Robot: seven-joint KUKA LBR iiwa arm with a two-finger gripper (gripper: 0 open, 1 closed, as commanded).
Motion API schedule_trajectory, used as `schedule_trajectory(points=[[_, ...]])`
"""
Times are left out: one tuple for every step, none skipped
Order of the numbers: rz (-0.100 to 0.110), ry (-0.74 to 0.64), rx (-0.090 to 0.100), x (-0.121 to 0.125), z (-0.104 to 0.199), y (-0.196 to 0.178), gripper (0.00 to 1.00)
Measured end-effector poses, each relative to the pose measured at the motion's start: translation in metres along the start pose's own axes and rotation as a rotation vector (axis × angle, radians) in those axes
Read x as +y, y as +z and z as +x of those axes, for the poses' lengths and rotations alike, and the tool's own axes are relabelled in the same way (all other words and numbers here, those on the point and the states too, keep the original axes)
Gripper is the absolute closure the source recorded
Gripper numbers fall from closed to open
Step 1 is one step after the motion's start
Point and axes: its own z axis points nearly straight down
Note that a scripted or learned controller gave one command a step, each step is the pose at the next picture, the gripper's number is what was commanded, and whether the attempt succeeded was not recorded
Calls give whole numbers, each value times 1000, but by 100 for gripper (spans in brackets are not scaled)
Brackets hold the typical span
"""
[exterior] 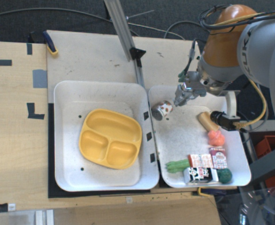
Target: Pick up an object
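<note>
In right bin (175,139): pincer (180,99) above far end, grip state unreadable
Small spotted cup (163,110): just beside pincer
Left bin (64,125): yellow divided plate (110,138)

Light wooden bench (15,139) with grey tape marks (40,78); dark carpeted floor (43,6) behind, crossed by thin cables (147,27).

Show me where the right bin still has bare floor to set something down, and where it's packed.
Right bin: bare floor mid-bin, between the spotted cup up top, the wooden piece and pink ball to the right, and the green toy below. The near-right corner is crowded with small cartons. The gripper hangs over the far end.
</note>
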Motion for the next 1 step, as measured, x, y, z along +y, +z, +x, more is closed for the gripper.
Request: schedule_trajectory(points=[[-1,0,0,-18,50,-4,100]])
